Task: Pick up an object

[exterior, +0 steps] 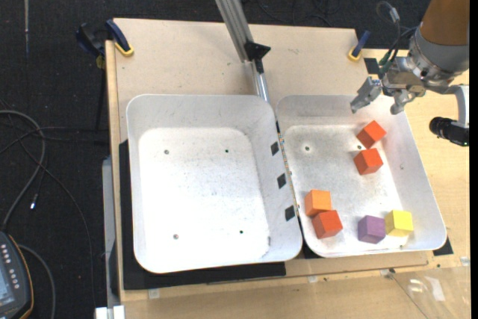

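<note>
Hovering: end effector [382, 102] above the right bin's [418, 175] far edge.
Fingers: spread apart, nothing between them.
Nearest blocks: two orange-red cubes [371, 134] [368, 160], just below the end effector.
Other blocks: orange cube [318, 201], red cube [327, 223], purple cube [371, 228], yellow cube [399, 222], along the bin's near side.
Left bin [142, 160]: beside the right bin on the worktop [187, 56].

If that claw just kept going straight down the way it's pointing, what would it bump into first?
Probably the upper orange-red block, just below the open gripper in the right bin. Depth is hard to judge; it might meet the bin floor beside it.
</note>
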`<state>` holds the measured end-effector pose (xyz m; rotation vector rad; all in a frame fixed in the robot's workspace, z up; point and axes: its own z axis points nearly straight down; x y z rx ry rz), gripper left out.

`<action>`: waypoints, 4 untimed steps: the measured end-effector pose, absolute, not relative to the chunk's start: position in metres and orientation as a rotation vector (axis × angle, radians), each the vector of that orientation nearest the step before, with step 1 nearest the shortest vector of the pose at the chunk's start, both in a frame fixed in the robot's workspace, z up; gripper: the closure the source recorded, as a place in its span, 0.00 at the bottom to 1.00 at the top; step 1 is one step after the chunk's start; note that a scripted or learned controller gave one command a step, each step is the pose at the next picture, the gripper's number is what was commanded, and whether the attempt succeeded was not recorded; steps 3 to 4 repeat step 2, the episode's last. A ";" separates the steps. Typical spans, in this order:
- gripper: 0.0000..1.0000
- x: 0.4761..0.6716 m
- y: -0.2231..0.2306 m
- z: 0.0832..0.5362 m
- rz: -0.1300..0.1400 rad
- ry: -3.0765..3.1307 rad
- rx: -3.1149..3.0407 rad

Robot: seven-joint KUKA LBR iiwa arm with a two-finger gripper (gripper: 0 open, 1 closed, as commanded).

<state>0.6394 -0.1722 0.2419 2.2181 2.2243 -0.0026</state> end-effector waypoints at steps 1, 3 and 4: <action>0.00 0.639 -0.172 0.242 -0.002 2.224 2.218; 0.00 0.668 -0.198 0.255 0.003 2.217 2.216; 0.00 0.668 -0.198 0.255 0.003 2.217 2.216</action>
